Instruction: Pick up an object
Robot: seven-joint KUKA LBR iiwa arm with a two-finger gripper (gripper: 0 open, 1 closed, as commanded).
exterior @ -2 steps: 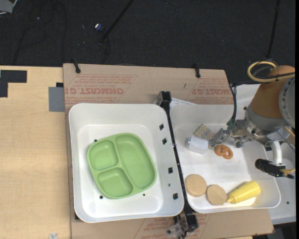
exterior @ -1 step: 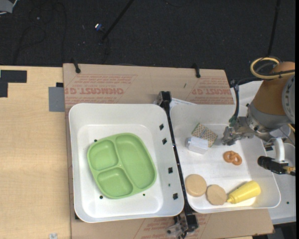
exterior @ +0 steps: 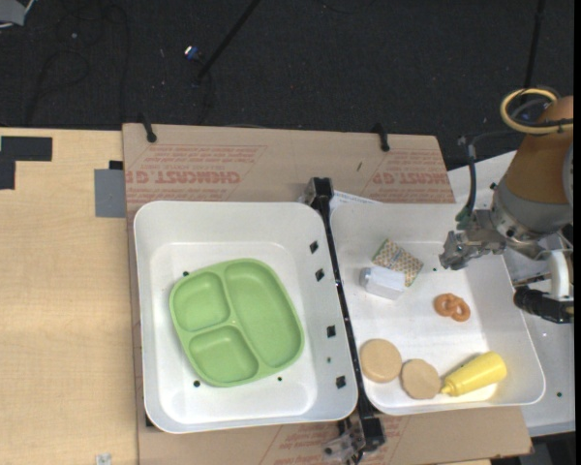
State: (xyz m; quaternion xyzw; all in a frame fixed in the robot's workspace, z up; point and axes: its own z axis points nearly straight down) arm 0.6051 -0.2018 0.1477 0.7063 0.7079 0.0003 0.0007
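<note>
Fingers: state cannot be told; gripper (exterior: 457, 251) hangs over right white bin (exterior: 523, 381), upper right. Small orange-brown pretzel-shaped object (exterior: 452, 306) lies just below it on bin floor, two looped holes, glossy. Yellow plastic bottle (exterior: 475, 374) rests farther down.
</note>
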